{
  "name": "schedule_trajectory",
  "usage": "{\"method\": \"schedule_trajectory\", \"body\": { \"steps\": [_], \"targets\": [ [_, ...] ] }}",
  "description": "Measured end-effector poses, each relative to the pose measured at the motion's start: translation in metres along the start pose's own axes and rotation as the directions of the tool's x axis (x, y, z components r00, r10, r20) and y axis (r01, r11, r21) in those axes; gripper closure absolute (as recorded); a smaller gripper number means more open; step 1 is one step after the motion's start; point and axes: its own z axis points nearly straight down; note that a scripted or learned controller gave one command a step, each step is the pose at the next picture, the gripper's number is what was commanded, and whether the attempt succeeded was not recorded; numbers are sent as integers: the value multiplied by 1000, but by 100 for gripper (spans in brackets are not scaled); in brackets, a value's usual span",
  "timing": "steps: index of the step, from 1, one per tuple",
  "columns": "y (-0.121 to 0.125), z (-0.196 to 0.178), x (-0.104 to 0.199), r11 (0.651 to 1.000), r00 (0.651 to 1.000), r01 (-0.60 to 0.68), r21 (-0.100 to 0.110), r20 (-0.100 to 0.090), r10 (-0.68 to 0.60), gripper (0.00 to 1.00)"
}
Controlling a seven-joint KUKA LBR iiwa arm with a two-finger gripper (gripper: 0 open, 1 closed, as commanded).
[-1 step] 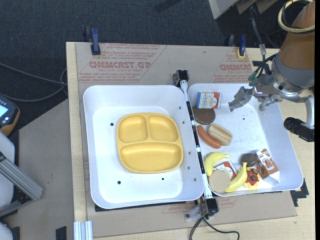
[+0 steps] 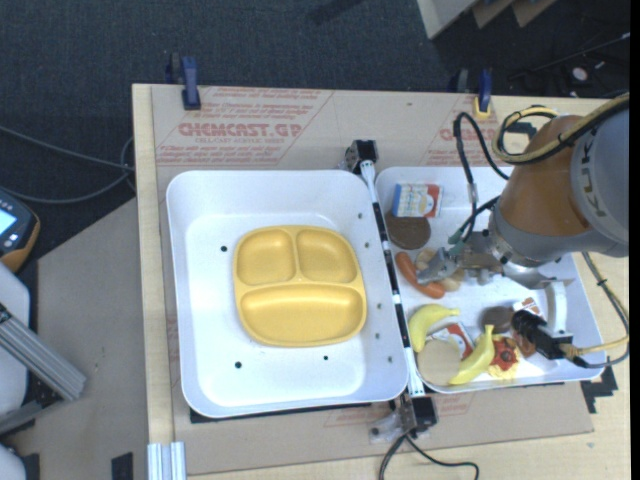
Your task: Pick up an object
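One gripper (image 2: 440, 268), finger gap impossible to judge, low in the right bin (image 2: 575, 298) over an orange carrot (image 2: 418, 276). Brown disc (image 2: 408, 231) at 11 o'clock, milk carton (image 2: 414, 200) beyond; bananas (image 2: 455, 343) at 6 o'clock. Yellow plate (image 2: 299, 285) at 9 o'clock, in the left bin (image 2: 195, 268).

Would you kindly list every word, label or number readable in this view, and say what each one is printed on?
"CHEMCAST GP": large red letters on the brown protective sheet covering the bench board, behind the left white bin.
Smaller red lines under it: too blurred to read.
Red print repeated behind the right white bin: partly hidden, unreadable.
Small blue and red carton: label too small to read.
Yellow divided plate: no text.
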Motion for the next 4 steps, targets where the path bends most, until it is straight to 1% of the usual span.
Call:
{"method": "schedule_trajectory", "body": {
  "steps": [1, 2, 3, 4],
  "targets": [
    [4, 10, 5, 1000, 1000, 0, 2, -3, 0, 0],
    [-8, 9, 12, 1000, 1000, 1, 2, -5, -1, 0],
    [-30, 13, 6, 1000, 1000, 0, 11, -4, 1, 0],
    [22, 13, 10, 1000, 1000, 4, 3, -2, -4, 0]
  ]
}}
